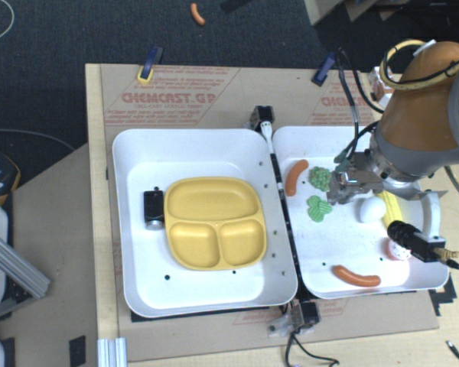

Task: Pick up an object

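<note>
My gripper (pixel 341 189) hangs low over the upper middle of the right bin (pixel 321 262). It sits just right of two green broccoli-like pieces, one (pixel 320 178) above the other (pixel 317 209). An orange-brown sausage (pixel 294 177) lies left of them near the bin's left wall. A white egg-shaped thing (pixel 369 209) and a yellow piece (pixel 389 205) lie to the right of the gripper, partly under the wrist. A second sausage (pixel 357 277) rests near the front wall. Nothing shows between the gripper's tips.
The left bin (pixel 130 167) holds a yellow divided plate (pixel 214 222) and a small black block (pixel 153 206) beside its left edge. A small red and white thing (pixel 398 251) lies at the right bin's right side. The arm's orange-banded body (pixel 424 105) overhangs the right bin's far right corner.
</note>
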{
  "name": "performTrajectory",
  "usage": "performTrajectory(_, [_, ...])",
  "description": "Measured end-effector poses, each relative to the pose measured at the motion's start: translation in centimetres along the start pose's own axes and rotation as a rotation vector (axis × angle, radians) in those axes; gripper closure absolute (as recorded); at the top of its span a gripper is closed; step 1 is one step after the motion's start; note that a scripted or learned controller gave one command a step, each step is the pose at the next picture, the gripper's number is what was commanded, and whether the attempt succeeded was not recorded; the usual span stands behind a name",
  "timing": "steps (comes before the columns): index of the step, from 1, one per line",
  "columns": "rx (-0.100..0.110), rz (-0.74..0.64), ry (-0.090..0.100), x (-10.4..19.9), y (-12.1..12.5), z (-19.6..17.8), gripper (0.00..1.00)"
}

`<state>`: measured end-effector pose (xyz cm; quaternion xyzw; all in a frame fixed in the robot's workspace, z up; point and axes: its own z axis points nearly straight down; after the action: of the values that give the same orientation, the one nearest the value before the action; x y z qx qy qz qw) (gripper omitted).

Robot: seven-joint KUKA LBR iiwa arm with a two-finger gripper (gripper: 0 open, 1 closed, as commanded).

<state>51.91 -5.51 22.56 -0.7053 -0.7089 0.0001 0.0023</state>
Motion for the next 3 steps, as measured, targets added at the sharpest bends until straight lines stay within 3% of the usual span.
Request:
performTrajectory(1, [-0.003,-0.002,0.000,5.5,-0.1,-0.5,1.00])
performTrajectory(2, [0.001,0.001,-0.001,8.4,-1.1,1.0,1.00])
performTrajectory(3, [-0.005,0.006,-0.003,7.9,-2.0,-0.7,1.00])
